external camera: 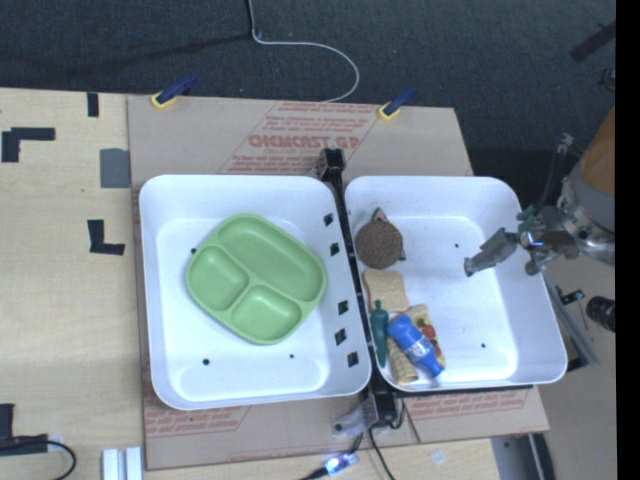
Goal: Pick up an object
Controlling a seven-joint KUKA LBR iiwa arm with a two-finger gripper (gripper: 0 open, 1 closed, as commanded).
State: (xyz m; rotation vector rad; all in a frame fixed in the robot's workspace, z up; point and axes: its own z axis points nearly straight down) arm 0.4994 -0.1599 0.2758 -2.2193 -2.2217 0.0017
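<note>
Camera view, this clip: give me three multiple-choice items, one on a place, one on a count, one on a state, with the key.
1. Where does the green divided plate lie?
A. In the left bin
B. In the right bin
C. On the bench outside the bins

2. How many compartments does that plate have?
A. Two
B. Three
C. Five

3. What is the state of the claw?
A. Clamped on the blue bottle
C. Pressed onto the plate
B. Over the right bin, with nothing between its fingers

Key:
1 A: the plate fills the middle of the left bin.
2 B: one long section and two smaller ones show.
3 B: the claw hangs over bare floor near the right bin's right wall, apart from the blue bottle and the brown round object.
</note>
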